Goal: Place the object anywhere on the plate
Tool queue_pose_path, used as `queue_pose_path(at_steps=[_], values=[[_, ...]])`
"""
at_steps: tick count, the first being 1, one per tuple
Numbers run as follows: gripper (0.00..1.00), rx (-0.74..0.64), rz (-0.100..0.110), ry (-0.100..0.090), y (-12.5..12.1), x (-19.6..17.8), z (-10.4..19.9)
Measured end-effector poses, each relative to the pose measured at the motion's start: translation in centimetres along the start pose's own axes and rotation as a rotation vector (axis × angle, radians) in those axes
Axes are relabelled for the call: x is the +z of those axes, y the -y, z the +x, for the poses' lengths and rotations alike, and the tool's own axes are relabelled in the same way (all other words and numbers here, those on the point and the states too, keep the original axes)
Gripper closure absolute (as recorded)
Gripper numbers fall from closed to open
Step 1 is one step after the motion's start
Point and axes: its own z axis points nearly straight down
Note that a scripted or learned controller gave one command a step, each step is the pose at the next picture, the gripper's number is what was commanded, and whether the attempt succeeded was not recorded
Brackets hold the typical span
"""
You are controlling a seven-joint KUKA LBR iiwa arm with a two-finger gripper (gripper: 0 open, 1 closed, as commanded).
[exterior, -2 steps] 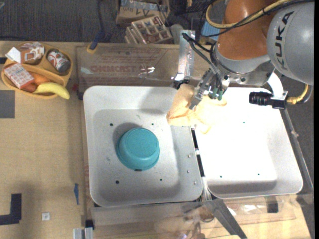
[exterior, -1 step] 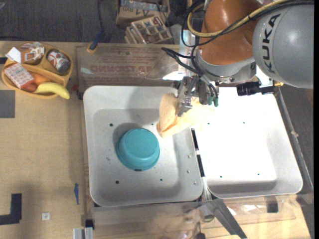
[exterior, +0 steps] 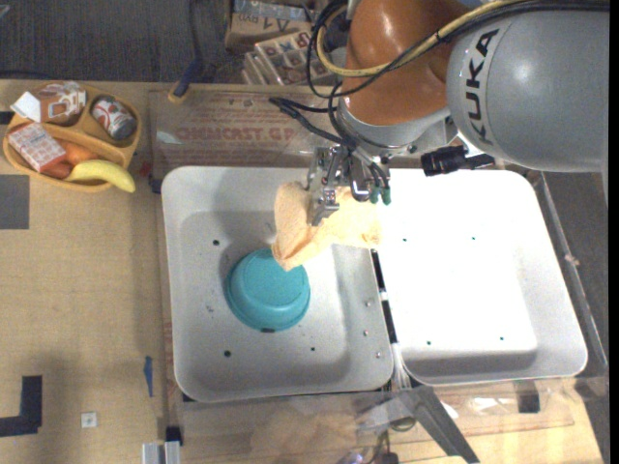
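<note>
A teal round plate (exterior: 268, 292) lies in the left bin (exterior: 193, 259), near its middle. A pale yellow-orange cloth-like object (exterior: 302, 228) hangs over the back right of the plate, its lower tip touching the plate's rim. My gripper (exterior: 329, 197) is at the object's top edge, with the fingers shut on it. The cloth's right part drapes toward the divide between the bins.
The right bin (exterior: 484, 278) sits beside the left one. A yellow tray (exterior: 68, 138) with a banana and other toy food rests on the bench at far left. The arm's large grey and orange body overhangs the bins' back edge.
</note>
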Motion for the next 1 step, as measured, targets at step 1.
queue_pose_path(at_steps=[1], values=[[0.00,0.000,0.000,0.001,0.01,-0.05,-0.02]])
